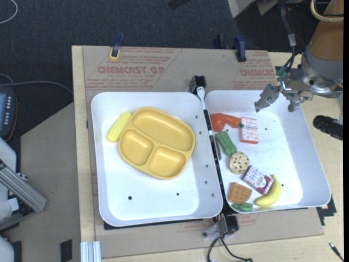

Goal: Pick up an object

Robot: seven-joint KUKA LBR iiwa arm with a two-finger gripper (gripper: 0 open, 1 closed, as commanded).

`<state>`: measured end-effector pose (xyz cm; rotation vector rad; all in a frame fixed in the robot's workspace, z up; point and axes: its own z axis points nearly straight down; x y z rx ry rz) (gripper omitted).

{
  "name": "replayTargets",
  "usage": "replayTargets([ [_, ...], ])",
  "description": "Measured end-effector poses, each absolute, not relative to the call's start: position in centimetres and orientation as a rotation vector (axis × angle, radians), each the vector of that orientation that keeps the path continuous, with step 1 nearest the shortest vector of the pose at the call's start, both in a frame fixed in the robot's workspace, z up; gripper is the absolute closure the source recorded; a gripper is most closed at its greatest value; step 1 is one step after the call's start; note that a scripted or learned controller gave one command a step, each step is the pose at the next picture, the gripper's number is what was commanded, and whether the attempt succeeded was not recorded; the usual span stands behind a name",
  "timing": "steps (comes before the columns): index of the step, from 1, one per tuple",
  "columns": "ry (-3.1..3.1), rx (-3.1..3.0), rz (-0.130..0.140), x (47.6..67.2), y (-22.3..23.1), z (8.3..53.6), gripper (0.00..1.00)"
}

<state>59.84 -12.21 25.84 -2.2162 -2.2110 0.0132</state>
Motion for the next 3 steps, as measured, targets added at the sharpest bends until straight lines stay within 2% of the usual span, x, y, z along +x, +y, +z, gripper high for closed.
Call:
replayTargets([
  [1, -2.222, -2.221, 0.0, 60.0, -12.2, 26.6, 0.0],
  [3, -2.218, -2.219, 0.004, 59.7, -11.6, 17.8, 0.0],
])
